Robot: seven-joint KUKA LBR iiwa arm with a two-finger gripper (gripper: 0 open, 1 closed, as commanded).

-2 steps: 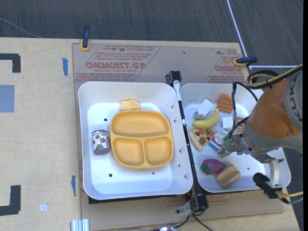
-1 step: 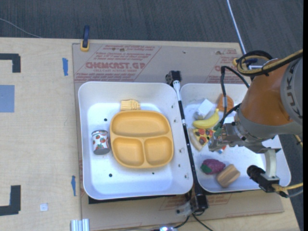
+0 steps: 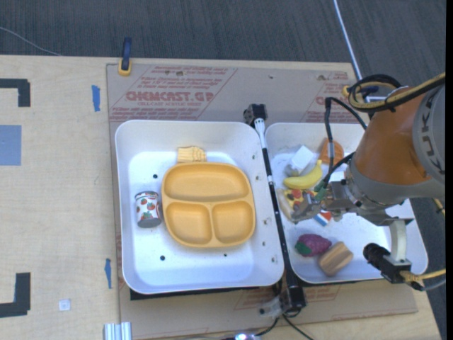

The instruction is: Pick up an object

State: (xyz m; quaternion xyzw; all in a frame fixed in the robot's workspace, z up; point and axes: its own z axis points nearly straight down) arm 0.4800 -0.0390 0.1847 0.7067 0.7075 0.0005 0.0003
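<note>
Notably two bins (image 3: 134, 190), one banana (image 3: 303, 180)

the two shallow bins (image 3: 134, 190) are white. in the left one sits a yellow-orange three-compartment plastic tray (image 3: 209, 204), with a pale cup printed with red spots (image 3: 148, 209) beside it. the right bin (image 3: 417, 250) holds a yellow banana (image 3: 303, 179), a magenta knobbly lump (image 3: 313, 244), possibly a toy berry, and a tan cylinder block (image 3: 335, 258). the bench board (image 3: 184, 94) is tan with red lettering.

Tray (image 3: 208, 213) in left bin (image 3: 131, 161)
</note>
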